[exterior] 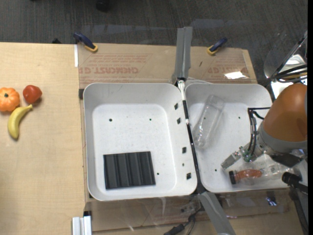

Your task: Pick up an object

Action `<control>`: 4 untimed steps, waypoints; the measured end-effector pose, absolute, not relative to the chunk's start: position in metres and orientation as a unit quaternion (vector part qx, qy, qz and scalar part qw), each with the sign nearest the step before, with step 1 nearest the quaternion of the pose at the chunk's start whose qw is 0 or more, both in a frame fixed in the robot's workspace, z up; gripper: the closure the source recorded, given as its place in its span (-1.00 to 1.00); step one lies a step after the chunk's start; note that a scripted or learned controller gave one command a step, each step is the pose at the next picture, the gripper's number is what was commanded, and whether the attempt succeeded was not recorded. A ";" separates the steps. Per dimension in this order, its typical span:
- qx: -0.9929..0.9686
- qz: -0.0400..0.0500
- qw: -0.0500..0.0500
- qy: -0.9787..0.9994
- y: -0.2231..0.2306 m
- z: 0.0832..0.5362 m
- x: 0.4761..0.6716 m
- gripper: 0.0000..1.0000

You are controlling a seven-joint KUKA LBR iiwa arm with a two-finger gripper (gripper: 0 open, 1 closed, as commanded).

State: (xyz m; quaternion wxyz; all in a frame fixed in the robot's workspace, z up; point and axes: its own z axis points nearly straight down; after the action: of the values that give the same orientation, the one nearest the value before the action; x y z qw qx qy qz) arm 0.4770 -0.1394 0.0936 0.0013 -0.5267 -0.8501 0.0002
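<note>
Camera view shows our pincer, state unclear, just above the clear orange-filled plastic bottle lying along the right white bin's front edge.

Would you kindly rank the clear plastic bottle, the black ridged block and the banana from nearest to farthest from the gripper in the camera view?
Measured from the gripper in the right bin:
1. Clear plastic bottle, same bin, up and to the left of it.
2. Black ridged block, in the left bin.
3. Banana, on the wooden table at far left.
</note>
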 end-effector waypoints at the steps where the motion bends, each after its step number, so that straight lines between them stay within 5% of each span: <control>1: -0.650 0.001 0.000 -0.760 -0.189 0.148 0.485 -1.00; 3: -0.582 0.000 0.001 -0.814 -0.154 0.126 0.477 -1.00; 4: -0.582 0.001 0.001 -0.813 -0.154 0.134 0.478 1.00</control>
State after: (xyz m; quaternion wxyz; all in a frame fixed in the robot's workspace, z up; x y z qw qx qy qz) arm 0.4781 -0.1541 0.1342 0.0014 -0.5822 -0.8130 0.0007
